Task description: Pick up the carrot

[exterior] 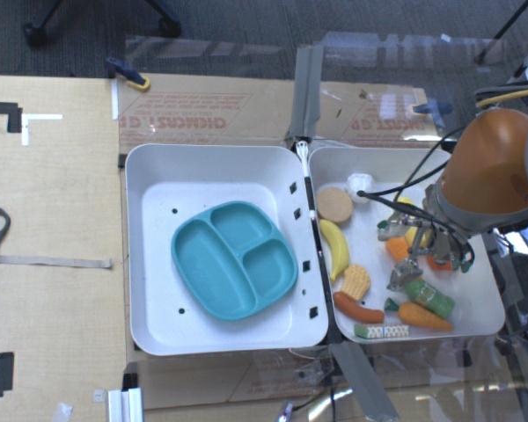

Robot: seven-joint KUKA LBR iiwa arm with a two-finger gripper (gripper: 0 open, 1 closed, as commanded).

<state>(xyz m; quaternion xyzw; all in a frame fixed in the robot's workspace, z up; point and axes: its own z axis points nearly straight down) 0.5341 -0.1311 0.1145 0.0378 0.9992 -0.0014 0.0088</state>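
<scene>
Carrot [425,316] sits lower right of frame, against the right bin's [488,323] front edge, tight beside a green item [431,296]. Gripper [414,262] hovers just above; we can't tell its state.

plate [235,259] in left bin [141,236], carrot [424,316] in right bin [475,323]

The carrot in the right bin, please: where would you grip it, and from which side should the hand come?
I would grip the carrot across its thicker left half, coming straight down from above. It lies flat and roughly lengthwise near the right bin's front wall, tapering rightward. The green item sits close behind it, so closing across the narrow width probably leaves the most room. The hand hangs just behind it.
</scene>
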